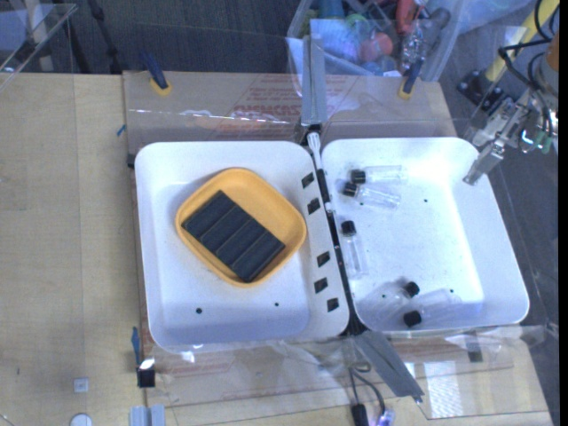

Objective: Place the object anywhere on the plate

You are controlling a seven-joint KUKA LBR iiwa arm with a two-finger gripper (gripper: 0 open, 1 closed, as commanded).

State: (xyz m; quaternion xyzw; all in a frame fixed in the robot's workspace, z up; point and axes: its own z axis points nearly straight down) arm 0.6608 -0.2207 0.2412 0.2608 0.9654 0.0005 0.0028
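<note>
A yellow square plate lies in the left bin, and a dark ridged rectangular pad rests flat on it. Several clear vials with black caps lie in the right bin: two near its far left, one by the divider, and two near the front. My gripper hangs over the right bin's far right corner, well away from the vials and the plate. I see nothing held in it.
A clear tub of mixed colourful items stands behind the bins. A row of black clips runs along the divider between the bins. Cables and hardware crowd the far right.
</note>
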